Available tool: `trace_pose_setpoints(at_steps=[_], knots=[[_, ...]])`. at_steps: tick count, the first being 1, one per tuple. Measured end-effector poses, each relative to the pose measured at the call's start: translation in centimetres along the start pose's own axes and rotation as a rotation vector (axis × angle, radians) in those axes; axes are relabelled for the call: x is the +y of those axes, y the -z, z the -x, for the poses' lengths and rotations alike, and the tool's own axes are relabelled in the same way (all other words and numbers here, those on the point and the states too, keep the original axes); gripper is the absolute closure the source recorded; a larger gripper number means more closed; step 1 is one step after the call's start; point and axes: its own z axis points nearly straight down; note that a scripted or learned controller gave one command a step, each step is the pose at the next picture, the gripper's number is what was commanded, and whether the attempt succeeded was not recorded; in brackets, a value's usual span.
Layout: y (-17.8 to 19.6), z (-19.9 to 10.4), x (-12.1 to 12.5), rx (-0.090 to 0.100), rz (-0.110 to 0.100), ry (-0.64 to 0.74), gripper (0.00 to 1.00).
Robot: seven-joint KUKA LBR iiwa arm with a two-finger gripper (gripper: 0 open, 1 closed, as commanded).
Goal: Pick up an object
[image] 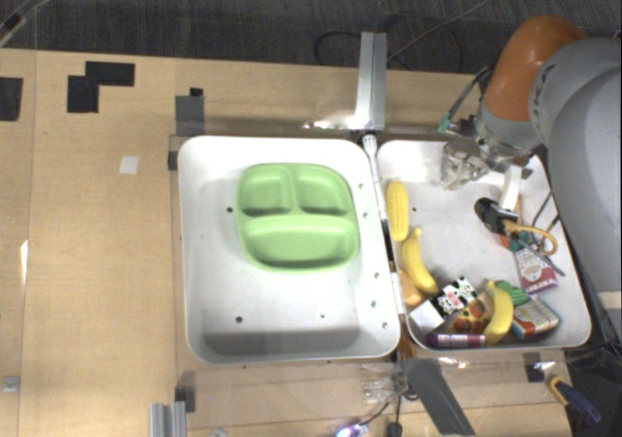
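We're hovering the gripper point(465, 168) over the right bin's point(428, 161) bare far corner, can't tell how it's set, while the corn point(397, 210), bananas point(418, 265) and clutter lie nearer, so a straight descent risks grabbing nothing

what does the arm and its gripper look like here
The arm is a bulky, rounded grey body with a glossy orange band above the wrist. Below the band sits a darker grey wrist block with thin cables running along it. The gripper is small, metallic silver-grey, ending in short fingers; finer detail is too small to make out.
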Motion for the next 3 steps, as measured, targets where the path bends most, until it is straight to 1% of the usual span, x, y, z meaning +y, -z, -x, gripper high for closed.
trace_pose_setpoints(at_steps=[1,2,3], knots=[[0.0,0.0,0.0,0.0,0.001,0.0,0.0],[1.6,2.7,0.7,-0.001,0.002,0.026,0.0],[-1.4,6.1,-2.1,0.007,0.01,0.15,0.0]])
